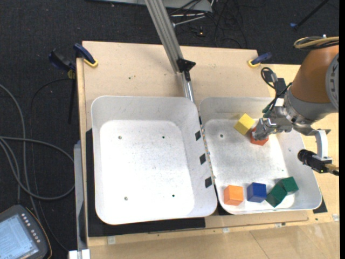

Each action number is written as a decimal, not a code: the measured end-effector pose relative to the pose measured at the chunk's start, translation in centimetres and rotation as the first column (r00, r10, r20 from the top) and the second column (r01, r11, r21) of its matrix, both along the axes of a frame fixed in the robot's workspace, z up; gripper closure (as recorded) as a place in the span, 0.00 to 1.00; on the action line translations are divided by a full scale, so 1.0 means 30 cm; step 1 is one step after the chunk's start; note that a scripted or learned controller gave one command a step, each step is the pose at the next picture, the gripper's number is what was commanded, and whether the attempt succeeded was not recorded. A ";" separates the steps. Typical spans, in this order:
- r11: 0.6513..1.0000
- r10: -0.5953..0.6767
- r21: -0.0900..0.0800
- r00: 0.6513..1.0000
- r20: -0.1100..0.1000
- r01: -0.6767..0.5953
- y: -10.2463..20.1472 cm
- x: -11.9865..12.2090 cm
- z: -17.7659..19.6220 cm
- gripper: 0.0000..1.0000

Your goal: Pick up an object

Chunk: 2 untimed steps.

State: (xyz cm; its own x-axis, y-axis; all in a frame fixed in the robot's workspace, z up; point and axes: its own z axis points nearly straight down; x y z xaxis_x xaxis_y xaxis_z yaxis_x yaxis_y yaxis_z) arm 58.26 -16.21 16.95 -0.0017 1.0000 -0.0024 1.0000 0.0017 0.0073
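A light wooden bench [140,72] carries two shallow white plastic bins side by side. The left white bin [143,158] has only small dark specks on its floor. The right white bin [226,155] holds the blocks. The grey arm with an orange band [315,82] comes in from the right and points down into the far part of the right bin. Its gripper [262,133] sits low, right on top of a small red-orange block [260,140], and only the bottom edge of that block peeks out under it. I cannot tell how the grasping part is set, because the arm hides it from above. A small yellow cube [244,124] lies just beside the gripper, on its left, a bit tilted. Along the near edge of the right bin there is a row of blocks: an orange cube [233,194], then a blue cube [257,192], then two dark green blocks [282,191] touching each other. These are well apart from the gripper.
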 end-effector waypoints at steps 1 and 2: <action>1.000 0.001 0.000 1.000 0.001 -0.001 0.008 0.004 0.213 1.00; 1.000 0.001 0.001 1.000 -0.002 -0.001 0.008 0.008 0.298 1.00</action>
